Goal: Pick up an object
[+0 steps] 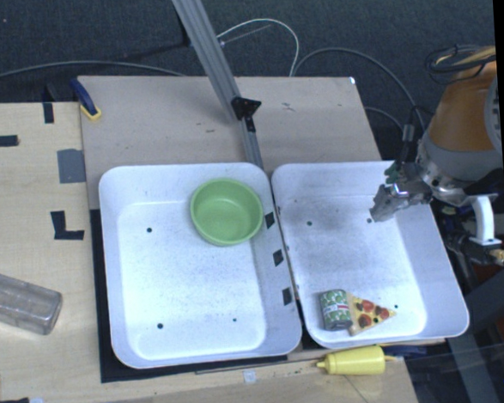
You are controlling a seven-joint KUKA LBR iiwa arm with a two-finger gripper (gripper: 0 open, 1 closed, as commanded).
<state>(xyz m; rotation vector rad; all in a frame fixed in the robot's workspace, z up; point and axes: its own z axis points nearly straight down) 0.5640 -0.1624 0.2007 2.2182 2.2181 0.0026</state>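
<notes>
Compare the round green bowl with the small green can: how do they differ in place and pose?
The round green bowl sits upright, mouth up, in the left white bin; the small green can lies on its side in the right white bin. The bowl is wider and stands alone; the can rests against a pizza-slice toy. Both are green.

Yellow bottle (351, 362) on tabletop (144, 135) well below fingers (388, 202), just outside the bin edge. Clear plastic container (16, 301) far left of them. Blue-yellow clamp (86, 99) far upper left.
</notes>
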